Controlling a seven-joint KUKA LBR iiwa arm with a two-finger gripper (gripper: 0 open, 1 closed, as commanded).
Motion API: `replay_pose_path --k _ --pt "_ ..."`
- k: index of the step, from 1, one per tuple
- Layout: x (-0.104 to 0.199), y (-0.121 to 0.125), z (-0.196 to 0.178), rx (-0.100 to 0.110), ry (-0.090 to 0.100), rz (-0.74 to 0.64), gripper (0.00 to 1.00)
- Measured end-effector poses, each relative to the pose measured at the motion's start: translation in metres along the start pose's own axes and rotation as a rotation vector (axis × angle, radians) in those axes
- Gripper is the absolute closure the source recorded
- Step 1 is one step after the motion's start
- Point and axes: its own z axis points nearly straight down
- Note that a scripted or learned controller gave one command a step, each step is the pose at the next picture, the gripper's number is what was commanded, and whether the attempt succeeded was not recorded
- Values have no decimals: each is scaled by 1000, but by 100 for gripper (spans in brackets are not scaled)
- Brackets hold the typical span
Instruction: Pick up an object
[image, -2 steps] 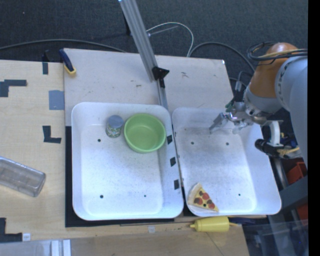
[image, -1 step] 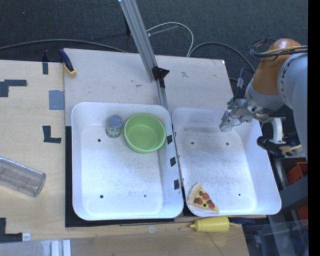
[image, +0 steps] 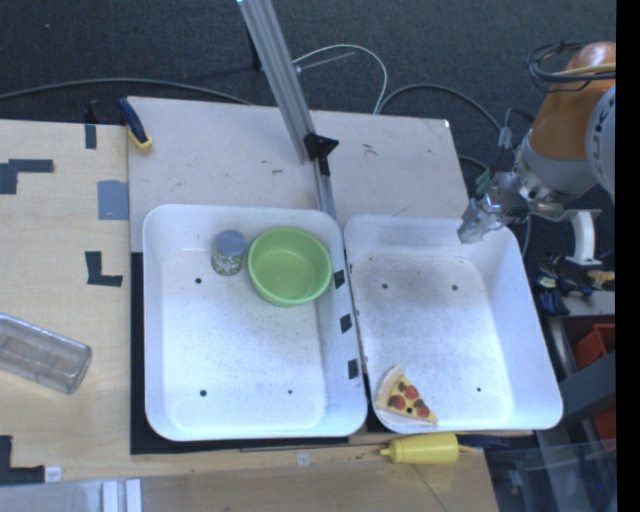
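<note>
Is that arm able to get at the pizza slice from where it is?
Probably yes. The pizza slice lies flat in the right bin, nothing over it, and the gripper hangs at that bin's far edge.

Two bins (image: 160, 330), one bowl (image: 290, 265), one can (image: 229, 252), one pizza slice (image: 404, 396).

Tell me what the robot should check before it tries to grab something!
1. Something to grab: ok. A pizza slice lies in the right bin; a green bowl and a small can sit in the left bin.
2. Gripper over a target: not ok, it hangs at the right bin's far rim.
3. Fingers open: cannot tell.
4. Pizza slice free of the wall: not ok, it lies in the near-left corner.
</note>
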Motion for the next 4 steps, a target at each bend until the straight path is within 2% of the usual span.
replay_pose_path --k 1,2,4 --pt "6 5 -62 -1 0 -1 100" --pt "7 5 -73 5 2 -1 100" --pt "96 15 -49 8 2 -4 100"
